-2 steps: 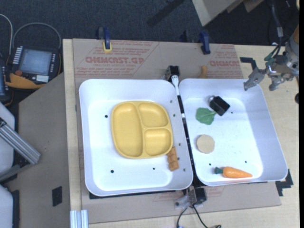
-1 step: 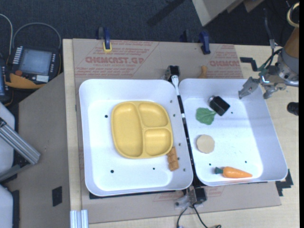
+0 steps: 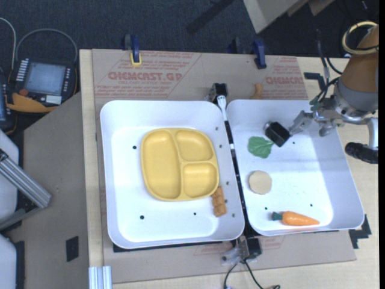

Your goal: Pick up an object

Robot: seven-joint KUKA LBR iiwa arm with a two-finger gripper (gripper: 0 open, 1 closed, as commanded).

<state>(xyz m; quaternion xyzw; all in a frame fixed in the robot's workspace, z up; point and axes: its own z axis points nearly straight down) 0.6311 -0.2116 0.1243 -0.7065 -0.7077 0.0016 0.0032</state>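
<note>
Nearest the camera, at about five o'clock in the right bin (image 3: 316,173), a carrot (image 3: 295,219) lies along the front wall, leaf end toward the left. It is loose and well apart from its neighbours, which looks meant to leave room for a grasp. Beyond it, near nine o'clock, sits a beige disc (image 3: 260,182), and just past that a green leaf (image 3: 260,146), flat on the floor of the bin. In the left bin (image 3: 120,161) a yellow divided tray (image 3: 179,163) takes the centre, with a brown crumbed piece (image 3: 218,203) touching its five o'clock corner. The gripper (image 3: 328,120) hangs over the right bin at roughly one o'clock, reaching in from the right, and nothing shows in its grasp. Whether it is open or closed cannot be told from this angle. The leaf is the closest candidate to it, so that is my guess at the target. Farthest back, the brown sheet (image 3: 180,71) under both bins, held by blue clamps (image 3: 135,48), carries red print reading "CHEMCAST GP", which is repeated but cut short at the right.
</note>
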